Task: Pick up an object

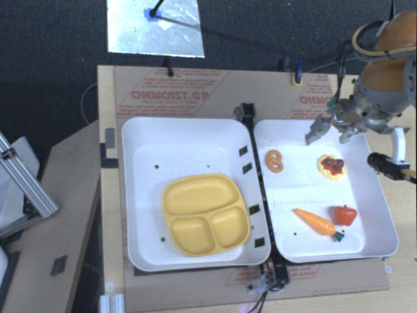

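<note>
The right bin (371, 194) holds a small brown pretzel (274, 160), a yellow disc with red topping (331, 167), an orange carrot (315, 222) and a red pepper (345, 214). My gripper (331, 134) hangs over the far edge of this bin, above and just behind the yellow disc. Its two fingers are spread apart, open, with nothing between them. The pretzel lies to the gripper's lower left.
In the left bin (150, 149) lies a yellow divided tray (205, 212). Black clips run along the seam between the bins (253, 175). A black cable fitting (384, 163) sticks out by the right bin's right rim. A shiny plate (155, 18) lies beyond the bench.
</note>
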### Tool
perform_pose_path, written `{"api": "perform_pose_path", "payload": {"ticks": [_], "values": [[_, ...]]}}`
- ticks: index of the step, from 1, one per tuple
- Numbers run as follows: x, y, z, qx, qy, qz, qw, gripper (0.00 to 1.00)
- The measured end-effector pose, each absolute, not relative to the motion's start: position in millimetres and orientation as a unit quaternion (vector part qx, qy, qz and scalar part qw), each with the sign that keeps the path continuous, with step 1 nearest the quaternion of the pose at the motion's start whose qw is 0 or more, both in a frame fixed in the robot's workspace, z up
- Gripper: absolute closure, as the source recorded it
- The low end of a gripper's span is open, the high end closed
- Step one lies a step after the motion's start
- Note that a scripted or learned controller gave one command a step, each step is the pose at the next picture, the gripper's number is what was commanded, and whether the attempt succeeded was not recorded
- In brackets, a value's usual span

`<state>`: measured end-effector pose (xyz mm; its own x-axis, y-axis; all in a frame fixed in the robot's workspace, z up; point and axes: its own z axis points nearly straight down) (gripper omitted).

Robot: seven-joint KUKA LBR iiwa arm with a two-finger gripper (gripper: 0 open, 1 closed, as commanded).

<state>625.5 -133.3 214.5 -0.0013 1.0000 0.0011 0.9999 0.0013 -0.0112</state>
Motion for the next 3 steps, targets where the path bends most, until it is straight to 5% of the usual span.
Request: {"api": "perform_pose_path", "payload": {"ticks": [1,3], "values": [[628.2,-133,222,-0.706,-0.708,-0.0005,-0.001,0.00],[639.7,-122,119,-0.705,-0.710,0.0000,0.000,0.00]]}}
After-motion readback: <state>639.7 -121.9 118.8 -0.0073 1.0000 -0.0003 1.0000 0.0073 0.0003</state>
